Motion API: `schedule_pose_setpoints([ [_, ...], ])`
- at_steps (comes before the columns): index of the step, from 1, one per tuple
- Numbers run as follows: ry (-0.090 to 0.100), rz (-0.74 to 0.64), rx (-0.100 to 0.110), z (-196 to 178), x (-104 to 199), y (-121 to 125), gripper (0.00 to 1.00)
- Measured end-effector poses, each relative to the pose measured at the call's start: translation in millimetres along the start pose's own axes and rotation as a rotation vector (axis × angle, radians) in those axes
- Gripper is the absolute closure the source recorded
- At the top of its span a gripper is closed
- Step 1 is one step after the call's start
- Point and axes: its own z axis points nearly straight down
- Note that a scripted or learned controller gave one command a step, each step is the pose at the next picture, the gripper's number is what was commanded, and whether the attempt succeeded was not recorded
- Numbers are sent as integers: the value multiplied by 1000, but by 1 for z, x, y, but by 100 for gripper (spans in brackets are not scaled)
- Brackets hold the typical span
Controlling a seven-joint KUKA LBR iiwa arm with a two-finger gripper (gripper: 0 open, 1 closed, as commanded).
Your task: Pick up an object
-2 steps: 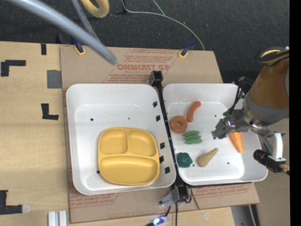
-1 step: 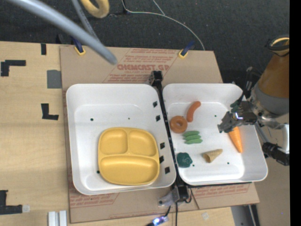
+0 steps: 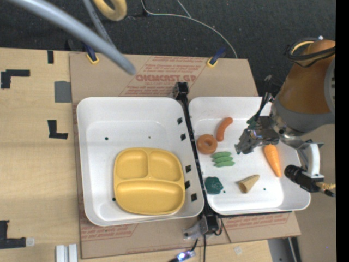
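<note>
Surface: wooden bench [image 3: 32, 162], pale grain, black tape marks; a brown cardboard sheet [image 3: 163, 75] with red print lies under both bins.
Room: dark carpet-like floor [image 3: 262, 21] beyond the bench; a thin pale cable curves across it.
Bins: two shallow white plastic bins, rounded corners, clipped together along the shared edge. Left bin [image 3: 92, 119] is well left of the gripper; right bin [image 3: 294, 201] lies under it.
Gripper [image 3: 245, 144]: dark metal, low over the right bin; I cannot tell its state and see nothing between its tips.
Arm [image 3: 305, 91]: grey with orange band, right of the gripper.
Carrot [image 3: 272, 160]: orange, tapered, smooth, just right of the gripper.
Sausage [image 3: 224, 128]: orange-red, curved, left of and beyond the gripper.
Donut [image 3: 206, 143]: brown ring, left of the gripper.
Peas [image 3: 223, 158]: green ridged pod, just left of and nearer than the gripper.
Green lump [image 3: 213, 185]: dark, knobbly, near-left.
Cone [image 3: 248, 184]: tan wedge, nearer than the gripper.
Tray [image 3: 149, 180]: yellow, matte, three compartments, in the left bin.
</note>
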Motion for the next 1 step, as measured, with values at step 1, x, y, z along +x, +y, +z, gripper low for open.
schedule_pose_setpoints([
  [1, 0, 0, 2, 14, 61, 1, 100],
])
